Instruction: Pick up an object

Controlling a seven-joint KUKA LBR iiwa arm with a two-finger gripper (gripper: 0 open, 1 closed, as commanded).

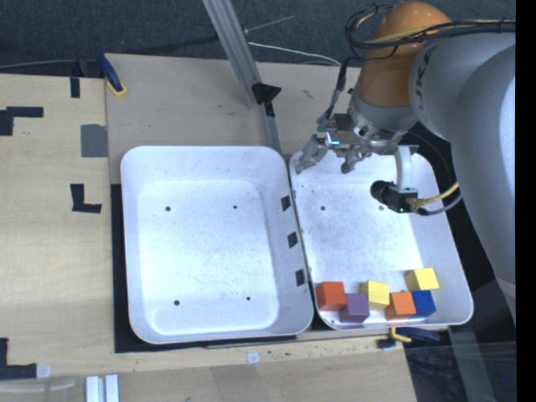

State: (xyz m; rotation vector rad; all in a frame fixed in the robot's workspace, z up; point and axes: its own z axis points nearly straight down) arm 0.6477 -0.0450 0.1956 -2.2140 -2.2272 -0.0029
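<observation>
Plainly, small coloured blocks (377, 298) cluster in the right bin's (360, 224) near corner; jaws' state unclear.

Both bins are white with a fine dark speckle: the left bin (205, 241) and the right bin (368, 233), which has the colored blocks along its near wall. From that wall's left end there is an orange block (330, 294), a purple block (357, 306) just beside it, a yellow block (378, 293), a second orange block (401, 305), a blue block (423, 302) and, behind the blue one, another yellow block (422, 279). The tabletop (50, 266) left of the bins is pale tan wood with black tape marks and one grey patch. The arm (469, 99) above the right bin is grey with an orange band (394, 48).
</observation>
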